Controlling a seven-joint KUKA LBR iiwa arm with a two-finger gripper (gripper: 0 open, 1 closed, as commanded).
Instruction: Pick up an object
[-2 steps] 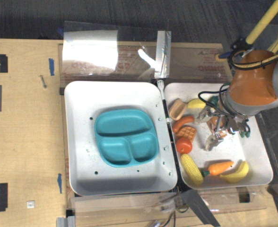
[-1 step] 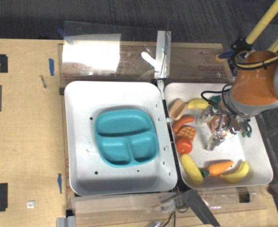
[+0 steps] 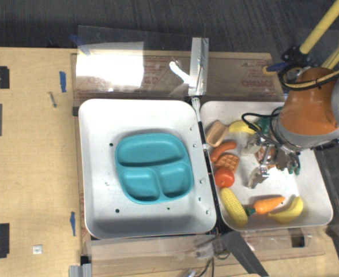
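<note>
- Pincer (image 3: 260, 175) first: I see it low inside the right bin (image 3: 322, 209), metal fingers pointing toward the bin floor, but whether they are spread or closed I cannot tell from this angle, and I see nothing between them.
- Nearest the camera along that bin's front edge lie a corn cob (image 3: 233, 205), a carrot (image 3: 266, 205) and a banana (image 3: 289, 210); the carrot's green end sits against the corn, its tip against the banana.
- Just left of the pincer I have a red tomato (image 3: 224, 178), with a waffle-patterned orange piece (image 3: 229, 162) touching it from behind and a reddish-orange piece (image 3: 222, 149) beyond that.
- Farther back, a tan bread-like piece (image 3: 216, 133) rests near the divider between the bins, and a yellow piece (image 3: 241, 128) lies beside it, partly under the black cable.
- These toys ring the pincer on its left and front; the patch of bin floor right under it looks bare.
- My arm's orange band (image 3: 308, 111) and grey wrist cover the bin's back right corner.
- Left bin (image 3: 100, 120) holds a teal divided plate (image 3: 154, 167) with three compartments, well apart from the pincer.
- Beyond both bins, a clear plastic sheet (image 3: 109, 68) lies over cardboard on the bench (image 3: 25, 172).
</note>
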